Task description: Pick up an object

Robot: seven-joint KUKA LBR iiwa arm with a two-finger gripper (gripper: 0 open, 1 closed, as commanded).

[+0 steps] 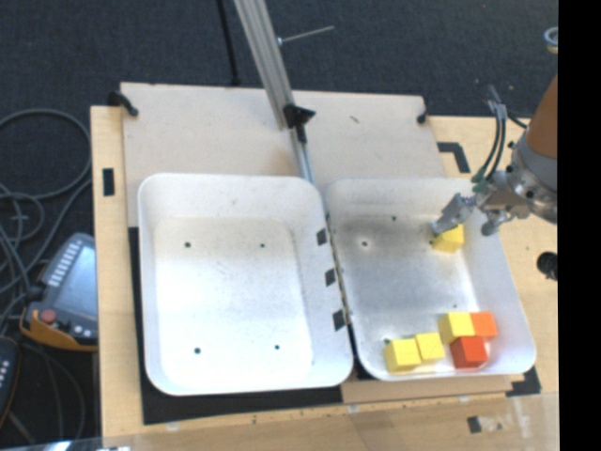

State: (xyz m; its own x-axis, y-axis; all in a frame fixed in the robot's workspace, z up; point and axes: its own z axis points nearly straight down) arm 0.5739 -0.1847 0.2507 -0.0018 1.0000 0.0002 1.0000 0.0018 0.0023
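Note:
A small yellow block lies in the right bin, near its far right side. My gripper hangs just above it, open, with its fingers spread. The left finger ends right at the top of the yellow block, and the block sits below that fingertip rather than between the two fingers. In the bin's near right corner lies a cluster of blocks: two yellow ones side by side, another yellow one, an orange one and a red-orange one.
The left bin stands beside the right one, the two rims touching. A slanted aluminium pole rises from the bench behind the bins. A teach pendant and cables lie off the bench at the left.

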